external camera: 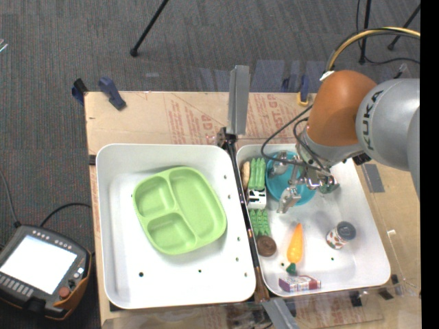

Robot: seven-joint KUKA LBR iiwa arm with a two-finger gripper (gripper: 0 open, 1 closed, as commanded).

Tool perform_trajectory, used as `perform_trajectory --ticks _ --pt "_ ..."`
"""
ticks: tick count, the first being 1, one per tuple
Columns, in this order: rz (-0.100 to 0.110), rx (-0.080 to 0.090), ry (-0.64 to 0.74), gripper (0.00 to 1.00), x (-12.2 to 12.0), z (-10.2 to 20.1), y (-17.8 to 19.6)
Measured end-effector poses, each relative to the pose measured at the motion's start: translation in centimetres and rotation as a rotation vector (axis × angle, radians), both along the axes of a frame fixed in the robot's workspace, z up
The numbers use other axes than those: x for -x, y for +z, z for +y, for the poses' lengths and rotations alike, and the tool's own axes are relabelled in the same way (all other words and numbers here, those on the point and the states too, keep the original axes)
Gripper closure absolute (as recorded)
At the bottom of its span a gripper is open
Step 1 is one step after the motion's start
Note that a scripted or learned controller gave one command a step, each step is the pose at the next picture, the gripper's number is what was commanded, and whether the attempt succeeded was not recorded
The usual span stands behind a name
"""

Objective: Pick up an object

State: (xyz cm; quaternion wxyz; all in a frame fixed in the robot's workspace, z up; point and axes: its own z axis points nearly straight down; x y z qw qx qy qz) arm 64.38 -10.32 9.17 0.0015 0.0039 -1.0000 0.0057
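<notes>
A: Status of the gripper (pixel 296 196)?

B: It hangs low in the right bin (pixel 363 252), over the edge of a teal bowl (pixel 278 177). Its 2 fingers stand slightly apart, and nothing is seen between them.

A: Which object is nearest for the pick?

B: In my judgement, the orange carrot (pixel 295 244). It lies just below the gripper in the camera view, toward the bin's near edge. Its long axis runs almost straight toward the near edge, with the green top at the bottom. A short move that way, with the fingers closing across the narrow width, should serve.

A: Other contents of the right bin?

B: 2 green ridged pieces (pixel 258 175) along the left wall, a small black-and-white block (pixel 257 198) between them, a brown round item (pixel 266 245) below them, a small can (pixel 341 234) to the right of the carrot, and a small flat packet (pixel 300 284) at the near edge.

A: The left bin?

B: The left bin (pixel 116 252) holds 1 green tray (pixel 180 210) with 3 compartments, all bare.
</notes>
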Motion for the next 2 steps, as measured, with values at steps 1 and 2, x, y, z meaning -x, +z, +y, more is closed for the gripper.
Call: perform_trajectory --ticks 1,2 --pt "-0.003 -0.013 -0.095 0.0 0.1 -0.7 -0.2" --pt "-0.004 -0.011 -0.165 0.0 5.9 1.9 -0.4"
